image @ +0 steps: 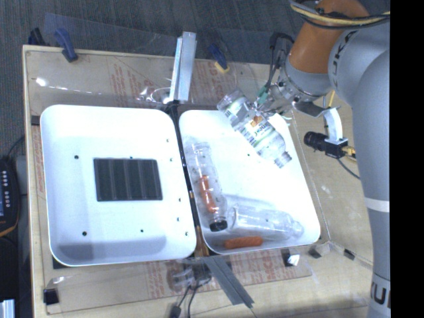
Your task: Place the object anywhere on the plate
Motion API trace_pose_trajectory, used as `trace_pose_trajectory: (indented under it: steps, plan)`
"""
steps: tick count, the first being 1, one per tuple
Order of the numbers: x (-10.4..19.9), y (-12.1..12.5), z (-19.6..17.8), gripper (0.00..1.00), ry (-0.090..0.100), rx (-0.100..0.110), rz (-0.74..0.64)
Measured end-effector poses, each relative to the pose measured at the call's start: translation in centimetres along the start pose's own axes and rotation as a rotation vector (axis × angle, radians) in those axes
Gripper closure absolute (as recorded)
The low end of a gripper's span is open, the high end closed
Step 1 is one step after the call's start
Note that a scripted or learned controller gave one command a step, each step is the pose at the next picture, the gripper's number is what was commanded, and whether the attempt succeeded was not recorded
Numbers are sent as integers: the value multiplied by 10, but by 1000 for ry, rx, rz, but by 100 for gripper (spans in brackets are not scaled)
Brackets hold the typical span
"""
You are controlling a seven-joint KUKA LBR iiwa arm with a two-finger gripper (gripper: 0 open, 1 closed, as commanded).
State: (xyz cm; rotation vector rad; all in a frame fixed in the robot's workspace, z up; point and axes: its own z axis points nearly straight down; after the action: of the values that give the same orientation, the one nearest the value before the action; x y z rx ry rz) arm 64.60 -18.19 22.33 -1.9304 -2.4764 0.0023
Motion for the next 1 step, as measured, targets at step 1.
trace_pose_trajectory:
  steps: [1]
  plan:
    - [11,14,-34,100,0,1,75]
